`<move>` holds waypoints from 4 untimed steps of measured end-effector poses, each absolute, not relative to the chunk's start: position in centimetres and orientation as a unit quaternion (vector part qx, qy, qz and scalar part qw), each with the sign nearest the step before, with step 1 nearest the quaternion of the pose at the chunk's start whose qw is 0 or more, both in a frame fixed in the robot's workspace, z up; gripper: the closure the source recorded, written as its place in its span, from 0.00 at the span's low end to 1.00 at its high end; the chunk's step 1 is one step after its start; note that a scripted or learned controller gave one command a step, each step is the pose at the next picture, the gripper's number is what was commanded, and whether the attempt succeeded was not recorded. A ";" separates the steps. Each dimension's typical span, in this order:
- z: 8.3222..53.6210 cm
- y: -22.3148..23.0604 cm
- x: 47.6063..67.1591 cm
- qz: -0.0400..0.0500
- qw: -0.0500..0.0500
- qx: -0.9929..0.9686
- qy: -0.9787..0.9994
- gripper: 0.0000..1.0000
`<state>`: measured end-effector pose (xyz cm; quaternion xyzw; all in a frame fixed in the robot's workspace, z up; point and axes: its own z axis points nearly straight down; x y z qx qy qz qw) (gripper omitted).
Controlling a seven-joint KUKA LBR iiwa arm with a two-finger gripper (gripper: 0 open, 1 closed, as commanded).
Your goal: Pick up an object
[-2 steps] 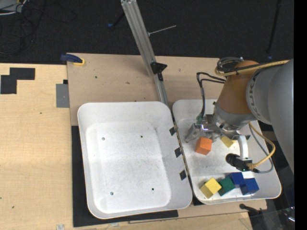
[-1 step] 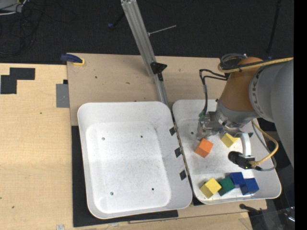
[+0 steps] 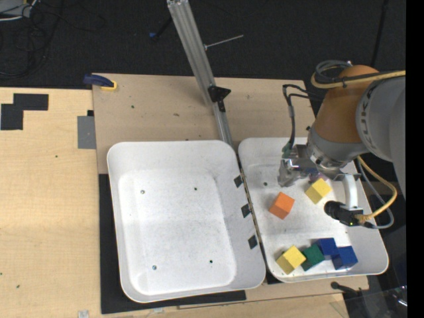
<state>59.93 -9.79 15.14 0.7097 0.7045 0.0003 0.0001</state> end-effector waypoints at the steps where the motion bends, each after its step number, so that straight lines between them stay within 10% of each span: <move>1: 21.4 -9.5 60.0 0.001 0.001 0.707 0.707 1.00; 4: 20.9 -0.1 56.4 -0.001 -0.003 0.706 0.708 1.00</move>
